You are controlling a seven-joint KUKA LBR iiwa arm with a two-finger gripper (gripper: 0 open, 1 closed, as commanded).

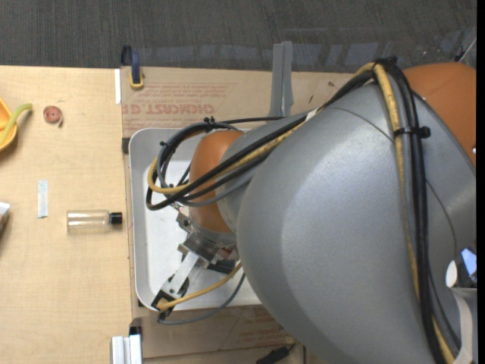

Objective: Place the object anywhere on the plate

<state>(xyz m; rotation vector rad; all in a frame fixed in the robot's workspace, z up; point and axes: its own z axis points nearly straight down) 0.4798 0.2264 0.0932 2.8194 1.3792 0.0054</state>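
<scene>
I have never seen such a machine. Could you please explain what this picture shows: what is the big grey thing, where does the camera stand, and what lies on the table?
The big grey shape is a robot arm, with an orange band above its wrist. Black and yellow cables run along it. The camera is fixed above the bench and looks down at a slant. The arm reaches in from the right and covers much of the view. Its gripper is down inside a shallow white bin, which stands on brown cardboard. I cannot tell whether it holds anything. Left of the bin, on the wooden bench, lie a small clear bottle with a black cap, a small reddish round piece, and a yellow thing cut off by the picture's edge.
</scene>
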